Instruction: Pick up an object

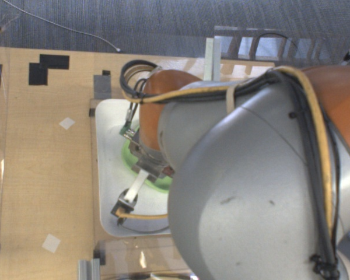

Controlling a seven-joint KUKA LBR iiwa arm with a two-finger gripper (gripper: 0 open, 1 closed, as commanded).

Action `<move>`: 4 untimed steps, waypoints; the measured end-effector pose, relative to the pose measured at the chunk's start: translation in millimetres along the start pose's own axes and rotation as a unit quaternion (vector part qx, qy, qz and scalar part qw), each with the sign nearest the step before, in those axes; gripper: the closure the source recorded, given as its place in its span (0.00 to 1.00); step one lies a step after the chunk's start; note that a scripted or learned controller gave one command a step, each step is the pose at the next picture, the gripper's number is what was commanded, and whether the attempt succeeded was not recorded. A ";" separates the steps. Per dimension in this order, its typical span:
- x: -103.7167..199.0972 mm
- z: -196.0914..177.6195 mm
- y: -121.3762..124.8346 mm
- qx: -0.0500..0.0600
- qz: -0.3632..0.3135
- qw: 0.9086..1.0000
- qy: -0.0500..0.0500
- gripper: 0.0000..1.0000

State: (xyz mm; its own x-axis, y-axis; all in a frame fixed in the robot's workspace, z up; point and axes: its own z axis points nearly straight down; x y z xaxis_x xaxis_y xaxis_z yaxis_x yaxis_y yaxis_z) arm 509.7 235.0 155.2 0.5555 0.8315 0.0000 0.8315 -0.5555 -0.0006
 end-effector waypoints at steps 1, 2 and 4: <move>-3.2 -23.3 -4.9 0.000 0.166 0.986 0.000 1.00; -12.6 -20.5 -18.5 0.000 0.380 0.925 0.002 1.00; -11.6 -44.6 -17.4 0.001 0.380 0.925 0.003 1.00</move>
